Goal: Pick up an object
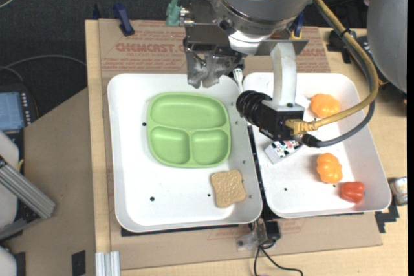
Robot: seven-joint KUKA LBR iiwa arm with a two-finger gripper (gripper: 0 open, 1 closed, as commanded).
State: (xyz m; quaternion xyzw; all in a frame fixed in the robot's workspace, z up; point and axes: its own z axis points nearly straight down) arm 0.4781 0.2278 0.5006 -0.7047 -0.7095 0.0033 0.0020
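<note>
Plainly, gripper (208, 74) hangs over left bin's (123, 139) far rim; cannot tell claw state; toast slice (228, 188) lies at 5 o'clock from green tray (189, 128); likely light, stiff, flat; judged best pinched across short edges; peppers (328, 167) rounder, slippier.

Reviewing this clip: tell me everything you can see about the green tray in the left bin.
The green tray is a light green, smooth, plastic-looking divided plate with rounded corners: one wide compartment along the far side and two smaller ones along the near side. All three look empty. It lies flat, right side up, on the floor of the left bin, in its far-right part. The toast slice lies just beyond its near right corner. The gripper is above its far edge.
</note>
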